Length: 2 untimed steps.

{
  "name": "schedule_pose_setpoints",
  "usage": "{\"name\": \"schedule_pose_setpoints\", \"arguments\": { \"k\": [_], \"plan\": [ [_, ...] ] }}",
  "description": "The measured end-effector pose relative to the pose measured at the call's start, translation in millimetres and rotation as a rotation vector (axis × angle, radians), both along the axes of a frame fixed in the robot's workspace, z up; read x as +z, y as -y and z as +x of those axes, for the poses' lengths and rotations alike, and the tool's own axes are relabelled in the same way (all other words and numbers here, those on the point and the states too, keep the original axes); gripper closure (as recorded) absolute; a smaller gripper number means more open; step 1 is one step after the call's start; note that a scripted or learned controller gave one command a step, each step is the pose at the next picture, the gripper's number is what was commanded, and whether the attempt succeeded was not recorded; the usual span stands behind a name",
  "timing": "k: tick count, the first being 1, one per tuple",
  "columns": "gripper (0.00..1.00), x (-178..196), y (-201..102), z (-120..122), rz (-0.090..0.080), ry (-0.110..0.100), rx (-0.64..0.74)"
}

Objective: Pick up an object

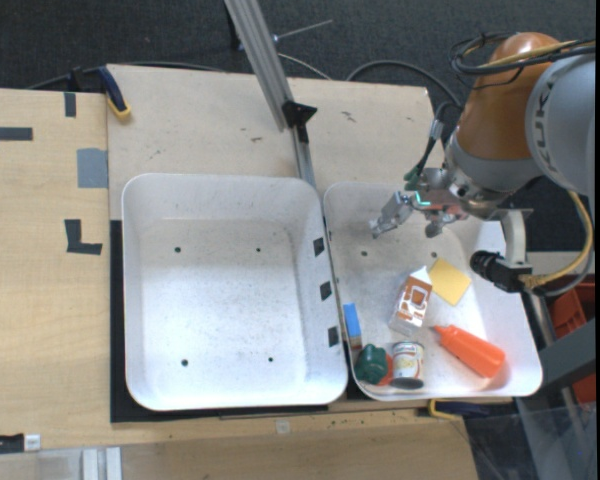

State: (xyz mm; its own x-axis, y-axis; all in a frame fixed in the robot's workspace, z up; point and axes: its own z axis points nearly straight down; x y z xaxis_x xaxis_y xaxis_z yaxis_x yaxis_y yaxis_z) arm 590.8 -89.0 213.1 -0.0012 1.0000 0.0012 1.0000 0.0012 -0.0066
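Note:
My gripper [408,225] hangs over the upper part of the right bin [360,253], its two fingers spread apart with nothing between them. Below it in that bin lie a yellow block [450,280] and a small orange-and-white box [413,301]. Further toward the front are an orange bottle [470,350], a small can [407,363], a green object [373,365] and a blue stick [351,323] along the left wall. The gripper is above and apart from all of them.
The left bin [140,268] sits beside the right one, sharing a dividing wall. A slanted metal post [265,53] rises behind the bins. A yellow-handled clamp [115,93] lies on the bench at the back left.

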Motion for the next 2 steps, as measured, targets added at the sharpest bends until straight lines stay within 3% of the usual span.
{"name": "schedule_pose_setpoints", "arguments": {
  "k": [1,2],
  "plan": [
    [0.0,3,0,1,-0.001,0.005,0.001],
    [0.0,-57,1,8,-0.002,-0.001,0.0]
  ]
}}
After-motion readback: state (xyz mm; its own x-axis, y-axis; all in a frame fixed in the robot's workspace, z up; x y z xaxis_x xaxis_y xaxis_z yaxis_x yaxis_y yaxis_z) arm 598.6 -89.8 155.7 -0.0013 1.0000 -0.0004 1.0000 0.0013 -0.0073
